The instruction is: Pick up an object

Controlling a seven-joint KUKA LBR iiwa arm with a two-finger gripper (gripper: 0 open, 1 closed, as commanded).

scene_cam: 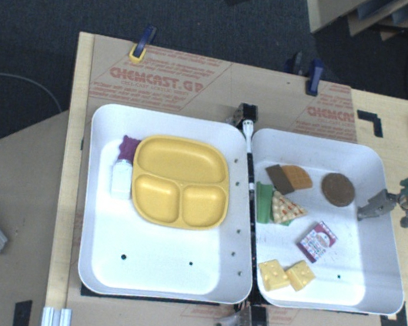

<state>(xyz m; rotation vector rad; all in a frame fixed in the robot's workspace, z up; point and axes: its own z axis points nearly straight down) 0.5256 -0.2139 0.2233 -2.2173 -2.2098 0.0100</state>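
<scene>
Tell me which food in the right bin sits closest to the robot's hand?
The round brown cookie, at the bin's top right. It lies nearest the hand; the pizza slice and cheese pieces sit farther left.

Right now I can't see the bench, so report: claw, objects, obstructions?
Claw at right bin's right rim, holding nothing. Brown disc nearest, untouched. Nothing between them.

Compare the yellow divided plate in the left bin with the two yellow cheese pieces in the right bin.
The yellow divided plate is far larger than the cheese pieces. The plate is one rounded piece with three compartments; the cheese pieces are two small blocky chunks lying side by side. The plate sits toward its bin's back, the cheese near its bin's front edge. Both are yellow.
</scene>
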